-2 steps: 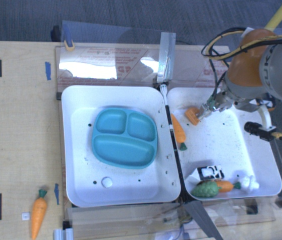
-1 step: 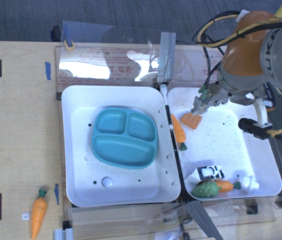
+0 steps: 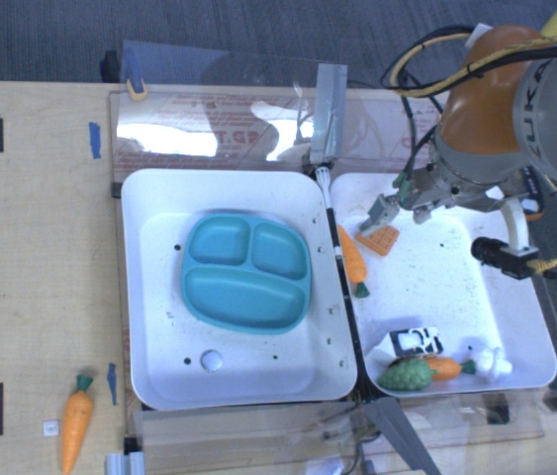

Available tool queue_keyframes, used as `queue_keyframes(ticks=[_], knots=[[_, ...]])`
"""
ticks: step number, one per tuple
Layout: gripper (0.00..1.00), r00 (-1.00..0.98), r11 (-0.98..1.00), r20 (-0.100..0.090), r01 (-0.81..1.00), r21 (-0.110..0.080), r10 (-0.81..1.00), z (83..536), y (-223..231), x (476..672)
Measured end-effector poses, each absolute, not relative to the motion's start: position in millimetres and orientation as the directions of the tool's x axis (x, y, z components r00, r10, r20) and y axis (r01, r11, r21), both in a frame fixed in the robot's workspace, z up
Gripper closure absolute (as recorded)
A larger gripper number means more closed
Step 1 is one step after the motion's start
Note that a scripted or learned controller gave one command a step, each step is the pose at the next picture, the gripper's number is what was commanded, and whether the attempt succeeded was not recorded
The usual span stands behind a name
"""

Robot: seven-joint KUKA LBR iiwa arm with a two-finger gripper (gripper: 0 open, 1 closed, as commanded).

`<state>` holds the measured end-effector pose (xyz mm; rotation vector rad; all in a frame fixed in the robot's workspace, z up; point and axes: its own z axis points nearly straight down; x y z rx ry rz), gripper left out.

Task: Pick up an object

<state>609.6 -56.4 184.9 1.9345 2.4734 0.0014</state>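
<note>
Nearest the camera, the right bin (image 3: 540, 359) keeps a green lumpy toy (image 3: 406, 375), a small carrot (image 3: 443, 367) and a black-and-white block (image 3: 416, 341) along its front wall, none lifted. Farther in, a carrot (image 3: 353, 261) lies against the left wall (long axis front to back, green tip toward the camera). Beyond it my claw (image 3: 385, 213) hovers just above the orange waffle piece (image 3: 380, 239), touching or not I cannot tell, nor whether it is spread or clenched. Nothing is grasped; the pick remains undone, by my reckoning.
</note>
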Motion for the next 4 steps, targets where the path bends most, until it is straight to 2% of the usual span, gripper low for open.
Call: queue_keyframes(ticks=[1,2,3,4], knots=[[0.00,-0.224,0.224,-0.002,0.975,0.006,0.975,97,-112,627.5],[0.00,-0.202,0.202,-0.001,0.979,0.002,0.979,86,-102,666.1],[1.00,-0.204,0.204,-0.004,0.979,0.008,0.979,98,-101,667.8],[1.00,-0.210,0.210,0.000,0.978,0.010,0.978,189,-11,629.2]])
